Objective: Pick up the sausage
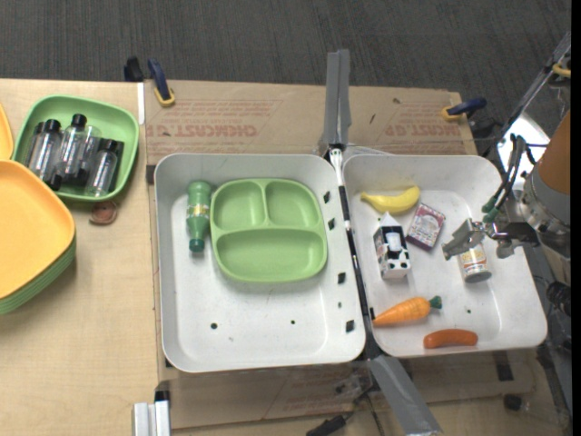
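- Fingers on my gripper (pixel 474 240) hang over the right bin (pixel 522 330), above a small can (pixel 473 264) — from this slanted overhead view I cannot tell whether they stand apart or together, and nothing shows between them.
- Sausage (pixel 450 339), the one I am after, lies flat near the bin's front edge, just right of the carrot (pixel 402 312) and well apart from my gripper.
- Around my wrist in the same bin: a banana (pixel 391 200) toward the back, a pink packet (pixel 425 226) and a cow-print carton (pixel 392 252) in the middle.
- Across the divider, the left bin (pixel 182 334) carries a green divided plate (pixel 269 229) with a green bottle (pixel 198 213) beside it.
- Risk, as I judge it — dropping straight down would land me on the can, not the sausage; and at the sausage itself, the nearby front wall and the carrot could crowd one finger and roll the round piece away.
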You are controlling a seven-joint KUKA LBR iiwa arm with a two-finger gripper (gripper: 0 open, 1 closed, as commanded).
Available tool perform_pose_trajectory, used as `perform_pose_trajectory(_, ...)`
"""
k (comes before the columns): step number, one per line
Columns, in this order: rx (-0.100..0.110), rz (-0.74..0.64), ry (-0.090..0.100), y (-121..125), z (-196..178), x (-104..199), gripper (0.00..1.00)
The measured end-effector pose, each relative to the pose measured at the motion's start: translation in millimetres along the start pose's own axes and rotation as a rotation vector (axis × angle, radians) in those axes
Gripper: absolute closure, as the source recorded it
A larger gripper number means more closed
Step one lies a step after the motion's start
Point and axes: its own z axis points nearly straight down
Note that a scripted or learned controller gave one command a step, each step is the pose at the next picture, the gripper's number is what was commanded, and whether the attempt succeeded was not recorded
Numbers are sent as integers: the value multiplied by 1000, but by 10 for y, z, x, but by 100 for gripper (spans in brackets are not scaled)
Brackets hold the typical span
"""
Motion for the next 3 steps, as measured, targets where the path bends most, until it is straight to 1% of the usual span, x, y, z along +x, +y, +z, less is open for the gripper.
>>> perform_pose_trajectory(1,2,2,-1,3,-78,-6,100)
perform_pose_trajectory(2,0,-9,0,949,282,-245,100)
perform_pose_trajectory(3,-4,266,-1,1465,1398,-548,100)
